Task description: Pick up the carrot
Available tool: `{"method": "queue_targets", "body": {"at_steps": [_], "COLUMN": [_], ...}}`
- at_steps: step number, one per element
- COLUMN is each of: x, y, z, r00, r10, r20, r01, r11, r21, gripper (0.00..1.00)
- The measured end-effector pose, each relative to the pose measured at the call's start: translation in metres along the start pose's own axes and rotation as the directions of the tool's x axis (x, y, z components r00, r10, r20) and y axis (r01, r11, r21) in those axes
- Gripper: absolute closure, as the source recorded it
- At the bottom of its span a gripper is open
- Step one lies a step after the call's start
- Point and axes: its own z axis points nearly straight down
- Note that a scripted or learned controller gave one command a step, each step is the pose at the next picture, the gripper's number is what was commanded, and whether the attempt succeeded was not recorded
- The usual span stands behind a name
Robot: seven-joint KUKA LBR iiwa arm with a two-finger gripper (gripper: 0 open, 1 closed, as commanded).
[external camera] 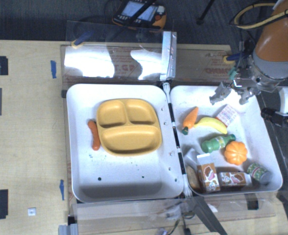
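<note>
Claw hangs spread and empty over the right bin's far side. Trouble ahead, I'd say: the carrot lies just beside the banana and close to the bin's left wall, so a finger could nudge either. Carrot's small, orange, tapered, green end nearest us.

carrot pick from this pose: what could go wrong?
1. The carrot lies tilted against the banana's end, close to the right bin's left wall. A descending tool may well clip the banana or the wall.
2. The tool hovers apart from the carrot, nearer the small white packet. A slightly off descent could land on that.
3. A similar orange sausage lies in the left bin beside the yellow tray, which could be mistaken for the target.
</note>
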Motion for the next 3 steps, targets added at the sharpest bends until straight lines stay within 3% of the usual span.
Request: {"method": "queue_targets", "body": {"at_steps": [1,2,3], "x": [-0.028,-0.055,-0.056], "y": [-0.082,-0.108,-0.108], "z": [0.045,0.122,0.122], "r00": [0.908,0.847,0.846], "r10": [0.42,0.532,0.532], "r20": [-0.001,0.0,0.0], "r01": [-0.42,-0.532,-0.532], "r11": [0.908,0.847,0.846], "r21": [0.003,-0.002,-0.002], "gripper": [0.0,0.0,0.0]}}
